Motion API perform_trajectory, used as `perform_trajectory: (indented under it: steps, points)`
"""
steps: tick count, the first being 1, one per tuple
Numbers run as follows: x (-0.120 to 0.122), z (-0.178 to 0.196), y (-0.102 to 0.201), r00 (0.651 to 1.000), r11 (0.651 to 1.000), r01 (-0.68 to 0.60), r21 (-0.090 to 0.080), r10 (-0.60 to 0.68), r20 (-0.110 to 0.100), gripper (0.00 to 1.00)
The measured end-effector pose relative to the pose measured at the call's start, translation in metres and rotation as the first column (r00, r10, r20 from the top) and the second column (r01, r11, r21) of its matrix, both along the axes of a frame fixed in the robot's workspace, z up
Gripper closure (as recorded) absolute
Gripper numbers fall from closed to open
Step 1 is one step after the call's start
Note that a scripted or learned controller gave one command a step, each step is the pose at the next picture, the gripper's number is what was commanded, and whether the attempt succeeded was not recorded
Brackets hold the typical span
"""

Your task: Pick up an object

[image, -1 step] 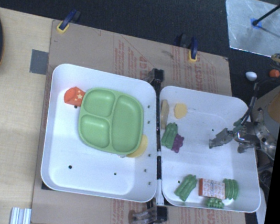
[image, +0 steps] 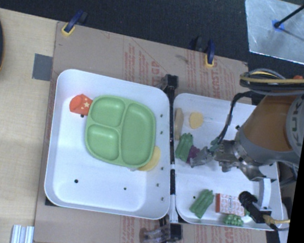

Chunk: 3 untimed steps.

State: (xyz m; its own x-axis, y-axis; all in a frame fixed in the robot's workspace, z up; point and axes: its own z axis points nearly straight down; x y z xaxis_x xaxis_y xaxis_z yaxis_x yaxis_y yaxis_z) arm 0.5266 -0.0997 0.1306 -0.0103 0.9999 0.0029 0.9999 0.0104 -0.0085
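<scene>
Two white bins [image: 51, 188] | one green plate [image: 120, 130] | pincer [image: 199, 158] state: cannot tell

Grey arm [image: 289, 126] with orange band, black cables, dark metal tool [image: 203, 157].

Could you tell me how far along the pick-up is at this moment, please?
Done: the arm has reached into the right bin, and the claw is low beside a green object and a small purple piece. In hand: nothing visibly; whether it grips is unclear. Left: securing an object and lifting it. The green tray lies in the left bin.
</scene>
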Motion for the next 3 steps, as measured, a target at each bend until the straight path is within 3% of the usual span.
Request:
perform_trajectory:
  steps: [1,2,3]
  points:
    - [0.040,-0.037,0.004,1.000,1.000,0.002,-0.002,-0.002,0.007,0.00]
    - [0.039,-0.026,0.003,1.000,1.000,0.003,-0.004,-0.003,0.006,1.00]
    - [0.039,-0.026,0.003,1.000,1.000,0.002,-0.004,-0.002,0.005,0.00]
